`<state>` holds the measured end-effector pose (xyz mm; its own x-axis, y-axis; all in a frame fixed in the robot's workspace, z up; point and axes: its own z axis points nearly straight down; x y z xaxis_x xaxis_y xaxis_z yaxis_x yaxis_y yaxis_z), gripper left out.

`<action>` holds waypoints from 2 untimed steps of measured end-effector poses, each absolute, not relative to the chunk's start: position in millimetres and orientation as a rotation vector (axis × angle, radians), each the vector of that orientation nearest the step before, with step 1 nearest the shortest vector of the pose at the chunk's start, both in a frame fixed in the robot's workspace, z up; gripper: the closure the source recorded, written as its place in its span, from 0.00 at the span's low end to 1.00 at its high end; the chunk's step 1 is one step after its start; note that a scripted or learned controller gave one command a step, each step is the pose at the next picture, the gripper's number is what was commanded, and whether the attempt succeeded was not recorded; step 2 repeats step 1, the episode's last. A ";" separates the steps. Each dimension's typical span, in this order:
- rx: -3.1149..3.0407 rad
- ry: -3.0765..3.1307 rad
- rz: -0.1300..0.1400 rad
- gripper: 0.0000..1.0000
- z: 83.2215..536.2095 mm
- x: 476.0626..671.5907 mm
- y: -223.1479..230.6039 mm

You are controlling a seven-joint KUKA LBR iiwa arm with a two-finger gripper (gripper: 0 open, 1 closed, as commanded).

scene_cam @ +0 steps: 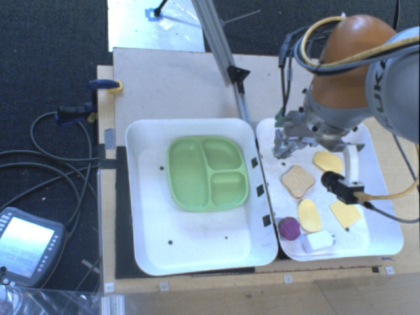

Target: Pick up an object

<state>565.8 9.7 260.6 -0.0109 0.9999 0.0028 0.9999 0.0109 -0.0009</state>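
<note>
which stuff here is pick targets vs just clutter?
Job:
claw
toast slice
purple ball
yellow pieces
white block
right bin

Lying about:
green divided plate
left bin
clamps
pendant
cables

Probably a robotics lab, plywood bench [170, 84], teach pendant [26, 245], loose cables [59, 156], dark carpet [46, 44]

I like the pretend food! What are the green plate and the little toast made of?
The green plate looks like smooth molded plastic: one even color, rounded dividers, a soft shine. The toast is probably plastic or foam, judging by its flat tan face and darker crust edge; the picture leaves that open.
</note>
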 end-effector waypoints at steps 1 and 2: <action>-2.207 -2.231 -0.001 1.00 254.7 537.5 59.1; -2.207 -2.231 -0.001 1.00 254.7 537.5 59.1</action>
